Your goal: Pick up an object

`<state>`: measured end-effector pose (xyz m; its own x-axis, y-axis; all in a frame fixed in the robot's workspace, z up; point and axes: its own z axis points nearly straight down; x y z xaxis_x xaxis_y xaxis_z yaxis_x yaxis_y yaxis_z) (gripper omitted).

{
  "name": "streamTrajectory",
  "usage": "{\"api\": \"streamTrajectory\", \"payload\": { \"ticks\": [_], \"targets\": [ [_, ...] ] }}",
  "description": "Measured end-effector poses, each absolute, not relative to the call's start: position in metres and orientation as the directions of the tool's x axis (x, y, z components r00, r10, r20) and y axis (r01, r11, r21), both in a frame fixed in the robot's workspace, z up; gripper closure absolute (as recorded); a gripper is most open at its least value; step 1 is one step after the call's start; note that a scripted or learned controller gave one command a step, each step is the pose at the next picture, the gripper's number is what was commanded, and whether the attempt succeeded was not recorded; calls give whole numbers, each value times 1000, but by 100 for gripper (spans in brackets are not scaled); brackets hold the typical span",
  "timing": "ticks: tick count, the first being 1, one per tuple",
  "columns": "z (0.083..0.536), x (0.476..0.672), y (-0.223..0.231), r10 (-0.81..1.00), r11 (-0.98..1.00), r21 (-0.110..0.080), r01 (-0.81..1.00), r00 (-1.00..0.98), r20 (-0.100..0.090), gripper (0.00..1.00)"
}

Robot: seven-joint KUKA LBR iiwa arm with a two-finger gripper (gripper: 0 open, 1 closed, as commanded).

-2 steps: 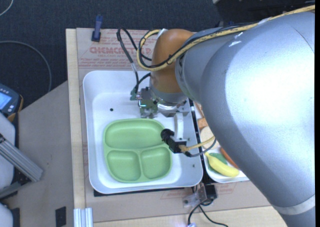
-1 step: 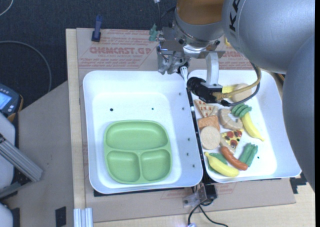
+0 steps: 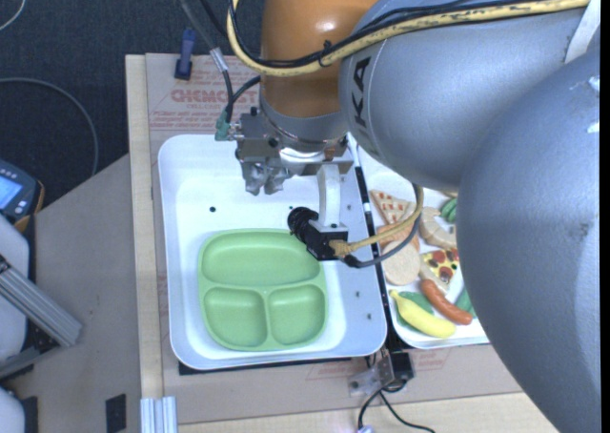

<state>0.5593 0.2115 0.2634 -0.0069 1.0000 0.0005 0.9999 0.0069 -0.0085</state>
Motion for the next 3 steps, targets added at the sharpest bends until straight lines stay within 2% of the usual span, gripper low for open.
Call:
{"api": "streamTrajectory", "payload": {
  "ticks": [1,2,3],
  "targets": [
    [210,670,224,1000,1,7,1000,-1,0,100],
    [269,597,213,1000,0,-6,1000,0,0,100],
    [110,666,218,1000,0,-4,1000,0,-3,100]
  ]
}}
